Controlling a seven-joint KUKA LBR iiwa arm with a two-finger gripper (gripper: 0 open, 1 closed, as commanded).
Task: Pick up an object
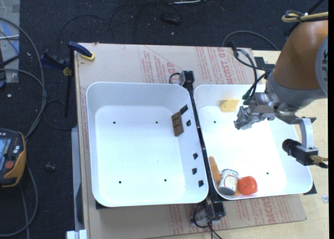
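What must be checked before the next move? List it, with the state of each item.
1. Grey two-finger end effector over the right white bin: ok.
2. Something held in the end effector: cannot tell.
3. Pale yellow chunk near the bin's far wall, beside the end effector, apart from other objects: ok.
4. Small round tin can, red ball and orange stick crowded in the near corner, hard to grasp singly: not ok.
5. Flat brown bar in the left white bin, leaning on the sloped wall: not ok for an easy grasp.
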